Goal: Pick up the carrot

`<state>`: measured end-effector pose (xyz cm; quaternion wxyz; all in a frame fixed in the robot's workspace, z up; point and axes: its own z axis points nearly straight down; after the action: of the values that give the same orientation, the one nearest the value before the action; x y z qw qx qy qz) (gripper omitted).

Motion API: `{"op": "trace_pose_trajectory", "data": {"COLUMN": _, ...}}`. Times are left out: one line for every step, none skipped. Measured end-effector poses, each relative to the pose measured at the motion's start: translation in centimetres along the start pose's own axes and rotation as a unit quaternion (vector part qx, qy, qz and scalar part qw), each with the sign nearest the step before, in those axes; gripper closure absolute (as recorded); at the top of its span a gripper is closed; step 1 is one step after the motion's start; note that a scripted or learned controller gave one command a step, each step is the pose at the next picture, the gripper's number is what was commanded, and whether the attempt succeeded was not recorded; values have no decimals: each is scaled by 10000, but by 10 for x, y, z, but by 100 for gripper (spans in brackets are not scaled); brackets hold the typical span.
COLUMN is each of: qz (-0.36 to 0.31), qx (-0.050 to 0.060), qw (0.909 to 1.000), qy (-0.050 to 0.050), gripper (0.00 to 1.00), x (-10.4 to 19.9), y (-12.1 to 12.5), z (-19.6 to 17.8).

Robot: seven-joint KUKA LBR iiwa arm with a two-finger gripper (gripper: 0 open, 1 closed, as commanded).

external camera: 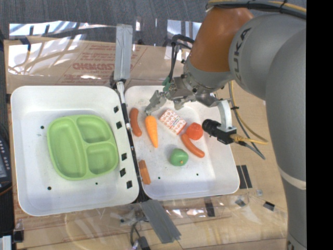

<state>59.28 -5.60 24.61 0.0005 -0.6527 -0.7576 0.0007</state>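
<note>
One "KUKA"-lettered arm (260,51) hangs its pincer (156,102), grip unclear, above the carrot (151,130).

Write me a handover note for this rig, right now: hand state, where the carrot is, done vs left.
Hand: hovering over the upper left part of the right bin, above the carrot's top end; nothing seen between its fingers.
Carrot: lying flat in the right bin, thick end up, tip pointing down. A sausage lies just to its left, a patterned block to its right.
Also in that bin: tomato, second sausage, green apple.
Left bin: holds a green divided plate.
Done: arm is over the carrot area.
Left: descend, grasp the carrot, lift it. Watch the sausage close alongside.
</note>
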Motion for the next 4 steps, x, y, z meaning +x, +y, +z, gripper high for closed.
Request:
{"op": "trace_pose_trajectory", "data": {"qz": -9, "qx": 27, "qw": 10000, "qy": 3, "gripper": 0, "x": -49, "y": 1, "z": 79}}
{"op": "trace_pose_trajectory", "data": {"qz": -1083, "qx": 6, "qw": 9941, "qy": 7, "gripper": 0, "x": -82, "y": -56, "z": 67}}
{"op": "trace_pose_trajectory", "data": {"qz": -417, "qx": 22, "qw": 9991, "qy": 10, "gripper": 0, "x": -37, "y": -33, "z": 136}}
{"op": "trace_pose_trajectory", "data": {"qz": -431, "qx": 27, "qw": 9991, "qy": 9, "gripper": 100, "x": -38, "y": -33, "z": 127}}
